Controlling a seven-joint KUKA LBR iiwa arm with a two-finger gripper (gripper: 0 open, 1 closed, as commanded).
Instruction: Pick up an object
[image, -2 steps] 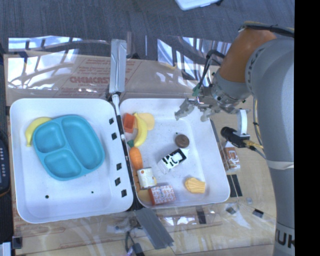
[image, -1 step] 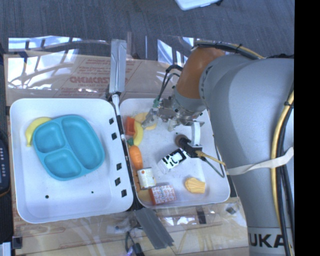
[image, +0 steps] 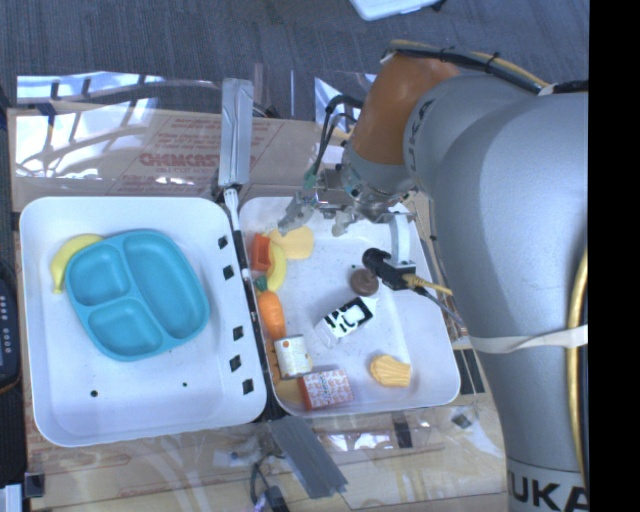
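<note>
Reaching in over the far edge of the right bin (image: 440, 375), the grey arm (image: 500, 200) was recorded as the largest item, its orange band seen above the wrist. The left bin (image: 40, 400) was found to carry a blue divided plate (image: 140, 292) at its centre, with a yellow banana-shaped piece (image: 68, 255) against the plate's left rim. The gripper (image: 320, 208) was observed above the right bin's far left corner, just beside a pale yellow item (image: 296, 242); whether it was spread or closed could not be told, and nothing was seen held in it.

Along the right bin's left wall an orange carrot-like piece (image: 272, 315) was noted; near the middle, a black-and-white block (image: 345, 318); at the near edge, a red-patterned box (image: 325, 387) and a small yellow piece (image: 390, 372).

The step in hand was judged to be the approach, with no object lifted. The next move was judged to call for a descent centred on one object, clear of the bin wall.
</note>
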